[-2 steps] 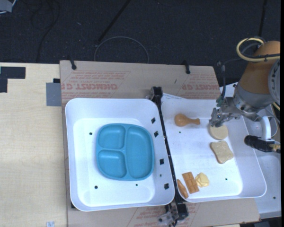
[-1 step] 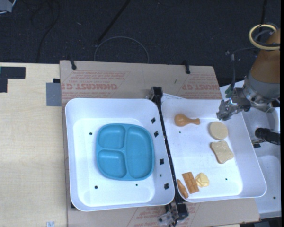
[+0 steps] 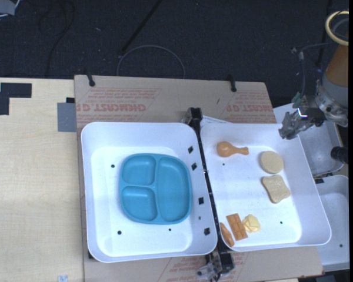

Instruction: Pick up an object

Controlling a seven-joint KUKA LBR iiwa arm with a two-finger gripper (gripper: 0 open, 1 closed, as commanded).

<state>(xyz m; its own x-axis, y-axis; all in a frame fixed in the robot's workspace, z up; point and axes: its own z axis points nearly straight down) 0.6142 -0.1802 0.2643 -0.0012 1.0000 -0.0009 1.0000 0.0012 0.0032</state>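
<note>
Nothing is lifted yet: your tool (image 3: pixel 289 124) hovers at the right bin's (image 3: pixel 306 175) upper right corner, its grip state impossible to tell. The drumstick (image 3: pixel 230 150) lies nearest, untouched, awaiting your descent.

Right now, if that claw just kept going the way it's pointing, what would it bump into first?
The claw hangs over the right bin's far right corner, apparently aimed down, so probably the bin's rim or the floor beside it, not the food. Depth is unclear.

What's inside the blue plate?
Nothing that I can see: the blue plate has three bare sections. It sits in the left bin. What lies under the plate is covered.
</note>
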